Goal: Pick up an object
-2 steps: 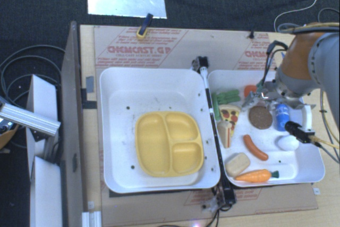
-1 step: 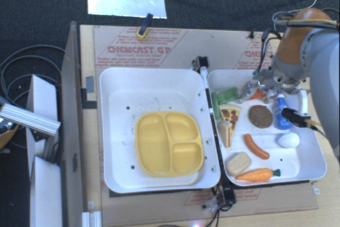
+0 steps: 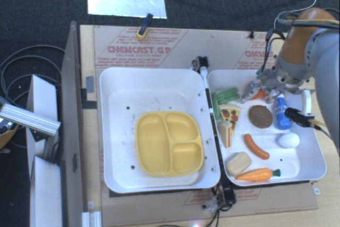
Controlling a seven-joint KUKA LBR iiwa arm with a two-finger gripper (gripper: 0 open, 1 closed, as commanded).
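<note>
The right bin (image 3: 313, 165) holds several toy foods: a green piece (image 3: 227, 95), a pizza slice (image 3: 229, 114), a brown round patty (image 3: 260, 116), a blue bottle (image 3: 281, 112), a white egg (image 3: 289, 140), a red sausage (image 3: 256, 146), a beige lump (image 3: 238, 162) and a carrot (image 3: 257, 174). My gripper (image 3: 257, 89) hangs low over the bin's back edge, right above a small orange piece (image 3: 259, 95) that it partly hides. Whether it touches that piece cannot be made out.
The left bin (image 3: 122, 93) holds a yellow divided tray (image 3: 170, 142). A black ridge (image 3: 210, 103) separates the two bins. The grey arm (image 3: 313, 53) reaches in over the right bin's back right corner. A black part (image 3: 298, 116) sticks out beside the bottle.
</note>
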